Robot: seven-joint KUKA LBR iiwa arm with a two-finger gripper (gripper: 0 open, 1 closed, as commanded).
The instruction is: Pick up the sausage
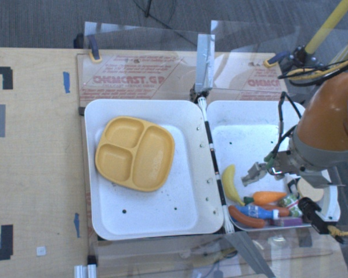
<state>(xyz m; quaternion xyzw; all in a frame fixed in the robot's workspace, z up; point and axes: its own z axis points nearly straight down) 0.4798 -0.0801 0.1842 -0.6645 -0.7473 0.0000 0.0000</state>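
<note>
The sausage (pixel 245 218), reddish brown, lies along the front wall of the right bin (pixel 243 117), at its near left corner. My gripper (pixel 256 174) hangs over the middle of that bin, above and slightly right of the sausage, with nothing between its fingers. It looks open. The arm's orange band (pixel 330 114) rises to the right.
A yellow banana (pixel 231 184), an orange carrot (pixel 268 197) and a blue marker-like item (pixel 265 212) crowd next to the sausage. In the left bin (pixel 104 213) sits a yellow divided plate (pixel 135 153). Cables hang near the arm at the right.
</note>
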